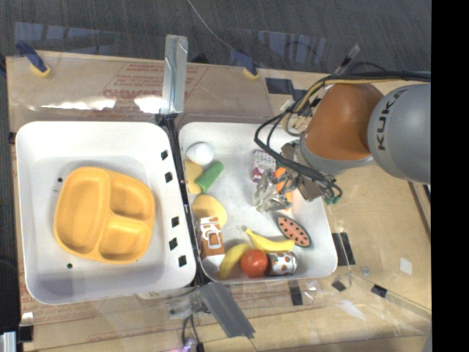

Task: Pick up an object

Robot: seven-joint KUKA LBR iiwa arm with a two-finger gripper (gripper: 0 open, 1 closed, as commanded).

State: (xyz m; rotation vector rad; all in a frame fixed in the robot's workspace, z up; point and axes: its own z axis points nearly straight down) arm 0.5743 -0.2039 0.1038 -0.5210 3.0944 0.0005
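My gripper (270,191) hangs low over the middle of the right bin (242,134), below the arm's orange band (337,123). A small orange item (283,179) and a purple-wrapped item (261,169) lie right beside it; I cannot tell whether either is touched. Below the gripper lie a watermelon slice (294,231) and a banana (270,242). A red tomato (254,262) and a small can (283,264) rest at the bin's front edge.
The bin's left side holds a white ball (199,152), a green cylinder (212,175), a pale yellow fruit (209,210) and an orange-and-white carton (212,239). In the left bin (37,145) lies a yellow divided plate (105,213). Cables (275,127) loop off the wrist.
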